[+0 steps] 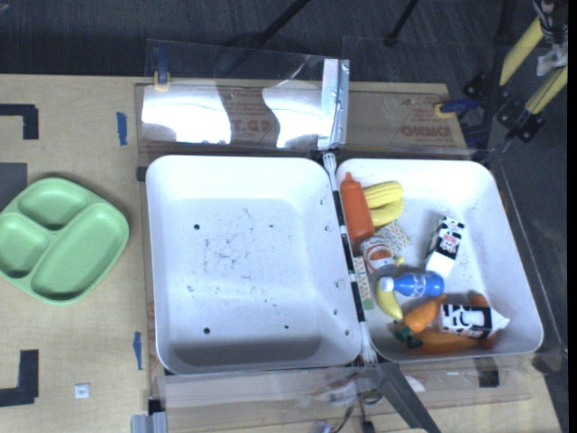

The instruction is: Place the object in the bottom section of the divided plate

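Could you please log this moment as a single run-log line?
plate: left of bins, on bench | toys: right bin | left bin | placing: not yet done

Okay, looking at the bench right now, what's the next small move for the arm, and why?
Probably reach into the right bin and pick one toy, perhaps the milk carton, which lies somewhat apart from the pile. All the toys sit in that bin, while the green divided plate rests on the bench left of the left bin, so something must be grasped first.
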You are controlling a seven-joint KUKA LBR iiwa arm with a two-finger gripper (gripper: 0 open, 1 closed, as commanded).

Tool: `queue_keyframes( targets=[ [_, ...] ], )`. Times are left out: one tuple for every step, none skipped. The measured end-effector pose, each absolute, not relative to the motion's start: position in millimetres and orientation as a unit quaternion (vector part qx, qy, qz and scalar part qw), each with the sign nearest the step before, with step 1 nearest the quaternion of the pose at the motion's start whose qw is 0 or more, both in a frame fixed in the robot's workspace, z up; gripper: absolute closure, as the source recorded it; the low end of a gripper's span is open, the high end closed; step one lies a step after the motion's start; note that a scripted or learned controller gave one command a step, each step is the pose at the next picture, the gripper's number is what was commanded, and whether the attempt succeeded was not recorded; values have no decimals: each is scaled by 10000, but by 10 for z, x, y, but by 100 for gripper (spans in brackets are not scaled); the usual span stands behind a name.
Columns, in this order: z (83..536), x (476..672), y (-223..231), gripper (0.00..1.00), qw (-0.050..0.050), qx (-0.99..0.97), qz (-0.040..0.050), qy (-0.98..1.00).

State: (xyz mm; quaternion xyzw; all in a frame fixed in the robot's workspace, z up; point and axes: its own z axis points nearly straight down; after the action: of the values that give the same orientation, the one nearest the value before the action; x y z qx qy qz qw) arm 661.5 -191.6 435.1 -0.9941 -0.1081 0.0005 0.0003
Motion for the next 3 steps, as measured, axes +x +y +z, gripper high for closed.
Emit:
queue_keyframes(
  targets=[
    [4351,6615,-1916,0,3,-9941,5,-1081],
    [1552,6135,-1540,0,12,-9950,11,-1002],
    [3871,6462,-2046,0,2,-9878,4,-1556]
  ],
)
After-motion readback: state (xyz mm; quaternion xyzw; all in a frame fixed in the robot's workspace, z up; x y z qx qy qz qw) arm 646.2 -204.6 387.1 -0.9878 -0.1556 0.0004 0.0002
